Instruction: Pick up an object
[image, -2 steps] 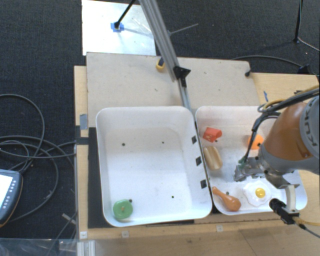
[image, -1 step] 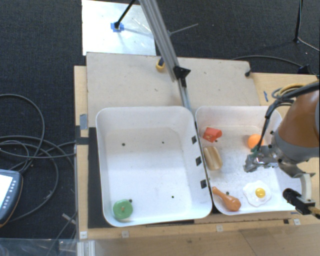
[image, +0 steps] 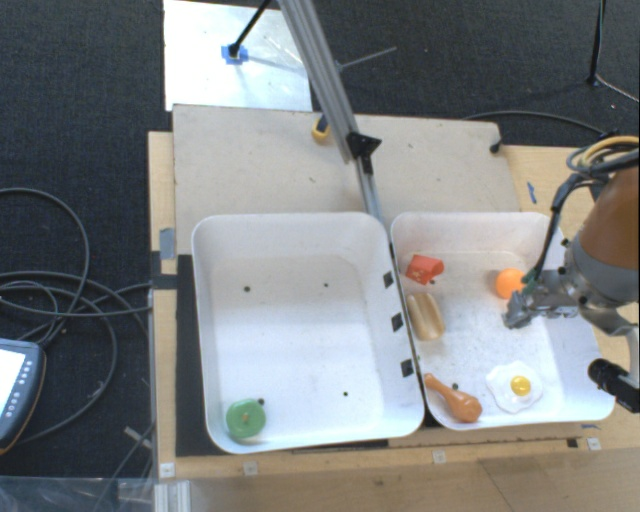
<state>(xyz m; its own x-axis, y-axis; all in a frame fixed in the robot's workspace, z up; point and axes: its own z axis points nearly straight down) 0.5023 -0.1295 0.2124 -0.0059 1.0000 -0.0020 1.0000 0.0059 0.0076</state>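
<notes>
While the grey arm with its orange band (image: 610, 225) reaches in from the right, its metal claw (image: 520, 312) hangs over the right-hand shallow white plastic bin (image: 470, 232), just below a small round orange ball (image: 509, 283). Whether the claw is apart or together cannot be told from this angle, and nothing can be seen between its tips.

The right bin holds five toys. A red blocky piece (image: 425, 267) lies near the upper left. Just below it sits a tan hot-dog bun (image: 426, 315). A brown-orange drumstick shape (image: 455, 396) rests near the front edge. To its right lies a white fried egg with a yellow yolk (image: 516, 387). The orange ball is toward the right side, near the claw.

The left-hand shallow white plastic bin (image: 285, 228) holds a flat green round disc (image: 245, 419) in its front left corner.

Both bins sit side by side on a pale wooden desk (image: 240, 150).
</notes>
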